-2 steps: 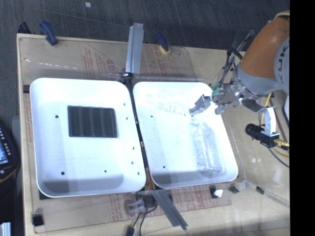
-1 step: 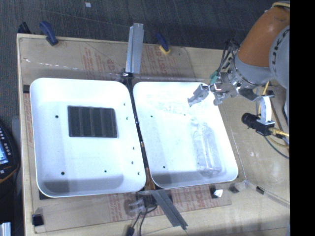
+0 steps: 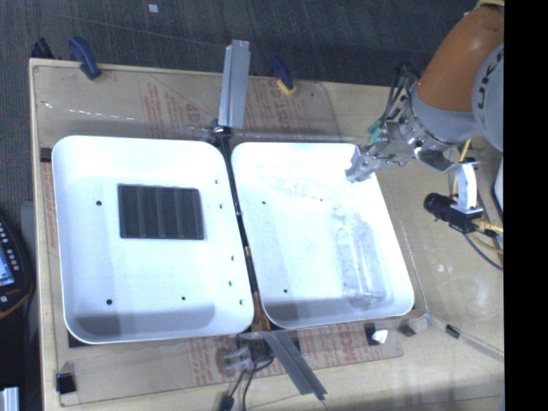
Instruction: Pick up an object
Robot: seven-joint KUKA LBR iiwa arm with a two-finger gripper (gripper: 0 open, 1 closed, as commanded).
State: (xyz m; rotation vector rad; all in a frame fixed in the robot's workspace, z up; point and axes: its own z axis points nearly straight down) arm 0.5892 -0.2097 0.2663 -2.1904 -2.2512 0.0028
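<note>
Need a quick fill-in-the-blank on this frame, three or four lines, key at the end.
1. The dark ribbed block lies in the ___ bin.
2. The clear plastic bottle lies in the ___ bin.
3. The claw hangs over the right bin's far ___ corner.
4. The bench bears ___ white bins.

Missing words: left; right; right; two

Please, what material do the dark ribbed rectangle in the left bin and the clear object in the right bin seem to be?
Dark ribbed rectangle: probably matte plastic or rubber; it is dull grey-black, with vertical ridges and no shine.
Clear object: apparently transparent plastic, perhaps a bottle; the white bin shows through it, and only faint outlines and glints mark it.
</note>
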